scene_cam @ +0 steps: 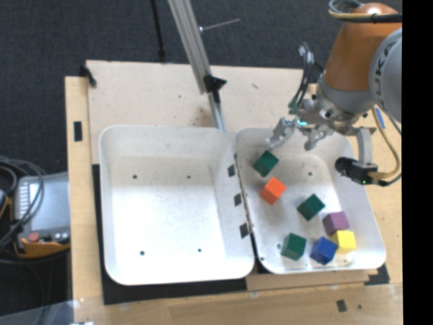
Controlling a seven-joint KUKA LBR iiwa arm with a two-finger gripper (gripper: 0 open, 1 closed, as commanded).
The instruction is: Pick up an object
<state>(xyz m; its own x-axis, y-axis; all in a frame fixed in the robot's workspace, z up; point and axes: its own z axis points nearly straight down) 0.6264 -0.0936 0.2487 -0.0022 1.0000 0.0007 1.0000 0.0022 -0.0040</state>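
The gripper (pixel 298 135) hangs over the far end of the right bin (pixel 371 215), fingers spread wide and holding nothing. The nearest block is a green cube (pixel 266 162) just below them, with an orange cube (pixel 272 190) close beside it. Best to centre over the green one, descend straight, and close across its flat faces — a corner grip would likely slip — keeping clear of the orange

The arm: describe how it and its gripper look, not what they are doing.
The arm has a rounded orange band above a grey wrist section. Below it sits a metallic gripper with thin silver fingers and a small teal light near its base. Thin dark cables run along the wrist, and a black cylindrical part hangs off a bracket at its side.
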